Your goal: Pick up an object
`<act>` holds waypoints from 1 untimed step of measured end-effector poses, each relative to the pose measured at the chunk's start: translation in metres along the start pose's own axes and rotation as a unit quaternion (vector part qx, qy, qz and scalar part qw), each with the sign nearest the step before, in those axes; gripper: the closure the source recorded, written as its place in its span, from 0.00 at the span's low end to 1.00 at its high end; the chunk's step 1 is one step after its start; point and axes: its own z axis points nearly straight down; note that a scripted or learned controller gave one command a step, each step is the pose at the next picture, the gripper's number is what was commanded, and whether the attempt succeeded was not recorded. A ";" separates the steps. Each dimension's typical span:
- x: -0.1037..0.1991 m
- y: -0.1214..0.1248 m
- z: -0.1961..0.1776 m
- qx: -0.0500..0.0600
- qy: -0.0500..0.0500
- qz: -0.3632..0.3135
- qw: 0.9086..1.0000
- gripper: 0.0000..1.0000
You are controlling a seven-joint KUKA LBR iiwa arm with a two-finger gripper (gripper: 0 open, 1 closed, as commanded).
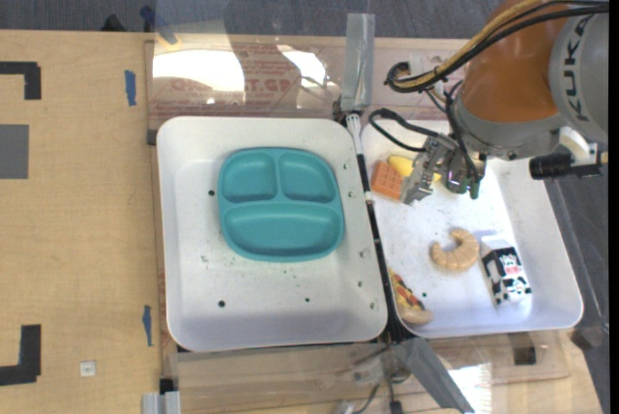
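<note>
Jaws above orange waffle [388, 178], near divider.

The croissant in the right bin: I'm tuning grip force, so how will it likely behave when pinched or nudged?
The croissant looks like a moulded toy, so probably stiff and light. Its curved, tapering ends may let it slip from a pinch. It lies flat on the right bin floor, so a nudge should slide or spin it rather than roll it.

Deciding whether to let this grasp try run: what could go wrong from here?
The gripper hangs beside the orange waffle-like toy and a yellow piece, close to the right bin's inner wall. It might catch both, or push the waffle toy against that wall and close on nothing.
</note>
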 end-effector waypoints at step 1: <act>0.012 0.045 -0.016 0.002 0.002 0.245 0.969 1.00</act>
